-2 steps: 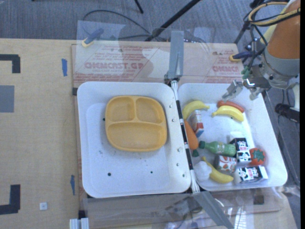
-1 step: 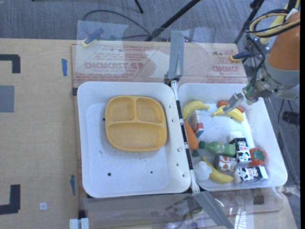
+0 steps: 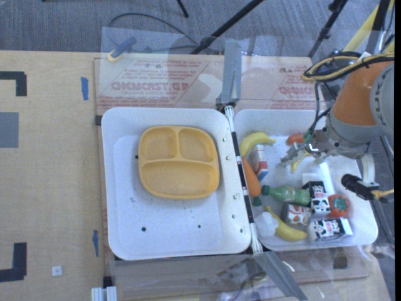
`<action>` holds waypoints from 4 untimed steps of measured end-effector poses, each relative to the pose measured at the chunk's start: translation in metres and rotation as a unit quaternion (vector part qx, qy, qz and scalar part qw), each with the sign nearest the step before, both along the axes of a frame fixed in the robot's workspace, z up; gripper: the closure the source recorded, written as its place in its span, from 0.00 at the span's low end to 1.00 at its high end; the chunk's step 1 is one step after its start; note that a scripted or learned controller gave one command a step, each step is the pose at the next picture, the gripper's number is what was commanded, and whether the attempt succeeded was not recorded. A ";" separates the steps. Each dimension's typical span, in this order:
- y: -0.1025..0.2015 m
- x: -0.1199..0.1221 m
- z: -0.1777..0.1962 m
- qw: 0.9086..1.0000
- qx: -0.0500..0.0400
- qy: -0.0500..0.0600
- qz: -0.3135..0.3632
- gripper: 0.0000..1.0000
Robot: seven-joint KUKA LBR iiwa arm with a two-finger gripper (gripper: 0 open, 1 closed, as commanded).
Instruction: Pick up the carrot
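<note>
The carrot [image 3: 252,178] is orange and lies lengthwise against the left wall of the right bin [image 3: 366,231], just below a yellow banana [image 3: 255,141]. My gripper [image 3: 299,155] hangs over the upper middle of that bin, to the right of the carrot and well apart from it. Its metal fingers [image 3: 290,160] are spread open with nothing held between them. A small red-orange item [image 3: 294,139] sits just above the gripper.
Below the gripper lie a green bottle [image 3: 287,194], several cow-patterned cartons [image 3: 317,197], a red item [image 3: 338,204] and a second banana [image 3: 286,230]. A small carton [image 3: 262,167] stands beside the carrot. The left bin [image 3: 119,224] holds a yellow divided plate [image 3: 178,162].
</note>
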State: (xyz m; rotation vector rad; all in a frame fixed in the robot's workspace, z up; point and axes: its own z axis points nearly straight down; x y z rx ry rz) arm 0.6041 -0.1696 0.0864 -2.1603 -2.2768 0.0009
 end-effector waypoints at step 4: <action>0.085 -0.002 0.095 0.973 -0.001 0.003 -0.230 1.00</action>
